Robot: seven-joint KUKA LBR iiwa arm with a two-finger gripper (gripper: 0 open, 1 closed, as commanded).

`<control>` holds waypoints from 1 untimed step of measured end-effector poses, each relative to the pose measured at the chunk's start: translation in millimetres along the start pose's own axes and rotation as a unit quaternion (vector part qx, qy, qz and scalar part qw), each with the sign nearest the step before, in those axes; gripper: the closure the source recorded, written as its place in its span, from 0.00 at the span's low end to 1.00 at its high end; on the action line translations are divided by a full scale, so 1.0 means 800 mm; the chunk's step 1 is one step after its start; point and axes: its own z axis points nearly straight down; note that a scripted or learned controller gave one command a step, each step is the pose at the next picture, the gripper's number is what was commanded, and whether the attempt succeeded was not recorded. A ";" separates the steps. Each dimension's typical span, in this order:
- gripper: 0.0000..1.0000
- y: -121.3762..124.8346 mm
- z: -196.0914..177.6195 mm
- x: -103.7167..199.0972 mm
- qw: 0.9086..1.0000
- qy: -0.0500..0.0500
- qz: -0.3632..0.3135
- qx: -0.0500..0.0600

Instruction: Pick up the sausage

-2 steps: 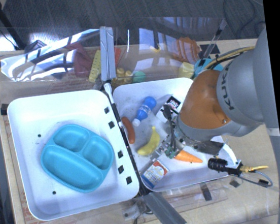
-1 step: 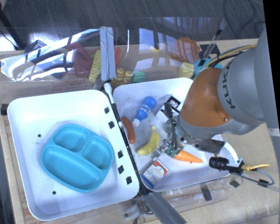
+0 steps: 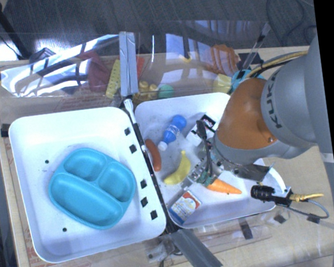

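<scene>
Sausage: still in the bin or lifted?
In the bin. The sausage lies flat by the right bin's left wall, apart from the gripper.

the divided plate (image 3: pixel 93 186) lies in the left bin (image 3: pixel 28 142). in the right bin (image 3: pixel 169 106), the sausage (image 3: pixel 153 154) lies along the left wall, the bottle (image 3: pixel 171 130) to its right, the banana (image 3: pixel 179 170) below the bottle, the carrot (image 3: pixel 224 186) right of the banana, and the packet (image 3: pixel 185 207) near the front edge.

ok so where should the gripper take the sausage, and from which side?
Probably mid-length, straight down from above, fingers closing across its narrow width. The sausage lies flat and lengthwise along the right bin's left wall, so the wall-side finger has little room. The banana lies close to its lower end, so avoid that end.
</scene>
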 end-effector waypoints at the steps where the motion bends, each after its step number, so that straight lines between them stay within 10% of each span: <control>1: 1.00 0.001 -0.008 -0.001 1.000 0.001 -0.001 0.001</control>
